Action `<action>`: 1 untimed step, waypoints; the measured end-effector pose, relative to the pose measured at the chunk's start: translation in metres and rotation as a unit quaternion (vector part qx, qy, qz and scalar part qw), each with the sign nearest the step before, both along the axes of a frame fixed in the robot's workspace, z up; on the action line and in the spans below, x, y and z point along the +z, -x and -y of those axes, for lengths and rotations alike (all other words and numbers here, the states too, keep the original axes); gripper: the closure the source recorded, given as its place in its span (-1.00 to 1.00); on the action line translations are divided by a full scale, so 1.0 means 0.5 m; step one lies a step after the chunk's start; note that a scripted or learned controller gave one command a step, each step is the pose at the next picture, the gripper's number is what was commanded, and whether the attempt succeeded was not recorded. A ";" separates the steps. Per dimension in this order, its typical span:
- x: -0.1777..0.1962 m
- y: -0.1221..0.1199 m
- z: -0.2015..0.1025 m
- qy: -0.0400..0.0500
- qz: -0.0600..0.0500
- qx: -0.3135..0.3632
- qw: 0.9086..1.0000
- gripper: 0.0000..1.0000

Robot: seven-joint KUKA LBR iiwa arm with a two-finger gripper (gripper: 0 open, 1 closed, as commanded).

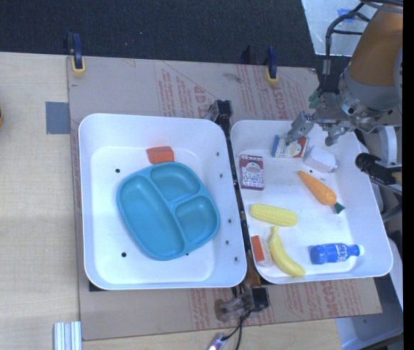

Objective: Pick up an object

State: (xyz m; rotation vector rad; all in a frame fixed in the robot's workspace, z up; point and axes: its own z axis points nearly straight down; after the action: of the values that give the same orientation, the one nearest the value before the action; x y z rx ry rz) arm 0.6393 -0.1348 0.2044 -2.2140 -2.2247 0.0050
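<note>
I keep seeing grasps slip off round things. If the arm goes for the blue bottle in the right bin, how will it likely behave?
The blue bottle lies on its side near the right bin's front wall, so a nudge would probably roll it. It looks like smooth plastic, likely slippery between fingers. It seems small, so probably light, though whether it holds liquid can't be told.

bins 2 [90, 195] | divided plate 1 [167, 210] | carrot 1 [318, 188] | banana 1 [283, 254] | corn 1 [273, 214] | bottle 1 [333, 253]
</note>
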 end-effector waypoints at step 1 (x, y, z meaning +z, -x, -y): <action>-0.030 0.098 0.099 0.001 0.000 0.000 1.000 -1.00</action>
State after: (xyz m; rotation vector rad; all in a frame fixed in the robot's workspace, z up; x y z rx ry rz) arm 0.5902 -0.1845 0.1893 -2.2149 -2.2248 0.0073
